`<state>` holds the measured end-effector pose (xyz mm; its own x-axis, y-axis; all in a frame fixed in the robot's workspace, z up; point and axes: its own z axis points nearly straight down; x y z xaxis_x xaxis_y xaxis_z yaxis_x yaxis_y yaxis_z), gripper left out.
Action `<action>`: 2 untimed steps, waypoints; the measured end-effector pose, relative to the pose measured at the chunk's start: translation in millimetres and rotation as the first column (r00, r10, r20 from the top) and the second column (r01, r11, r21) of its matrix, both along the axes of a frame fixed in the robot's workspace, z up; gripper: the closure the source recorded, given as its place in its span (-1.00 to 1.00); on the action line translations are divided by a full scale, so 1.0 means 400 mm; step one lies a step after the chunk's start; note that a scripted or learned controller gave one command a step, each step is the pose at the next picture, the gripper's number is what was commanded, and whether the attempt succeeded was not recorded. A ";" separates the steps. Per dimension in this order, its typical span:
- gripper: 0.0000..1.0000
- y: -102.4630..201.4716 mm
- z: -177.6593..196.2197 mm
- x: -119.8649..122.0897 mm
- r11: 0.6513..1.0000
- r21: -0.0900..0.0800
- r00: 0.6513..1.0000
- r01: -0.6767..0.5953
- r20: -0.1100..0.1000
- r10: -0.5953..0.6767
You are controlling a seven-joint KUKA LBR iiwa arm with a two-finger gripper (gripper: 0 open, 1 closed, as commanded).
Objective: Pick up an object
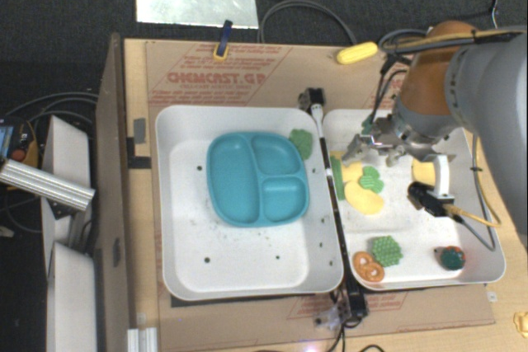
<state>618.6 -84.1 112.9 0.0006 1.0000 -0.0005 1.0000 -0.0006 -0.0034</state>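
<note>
My gripper (pixel 373 147) hangs over the upper left part of the right bin (pixel 487 260), at the end of the grey arm with the orange band. Just below it lie a yellow lumpy piece (pixel 363 197) and a small green piece (pixel 371 177) resting on it. A green strip (pixel 337 177) runs along the bin's left wall. A yellow block (pixel 422 171) sits to the gripper's right. Nothing shows as held.
The left bin (pixel 186 260) holds a blue divided plate (pixel 256 177) with a green leafy piece (pixel 302 143) at its upper right corner. Near the right bin's front lie a green knobbly piece (pixel 385 250), an orange pretzel (pixel 368 266) and a dark green ball (pixel 450 258). A yellow banana (pixel 356 53) lies behind the bins.
</note>
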 end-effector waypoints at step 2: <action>1.00 0.004 -0.022 -0.013 1.000 0.001 1.000 -0.002 0.007 0.002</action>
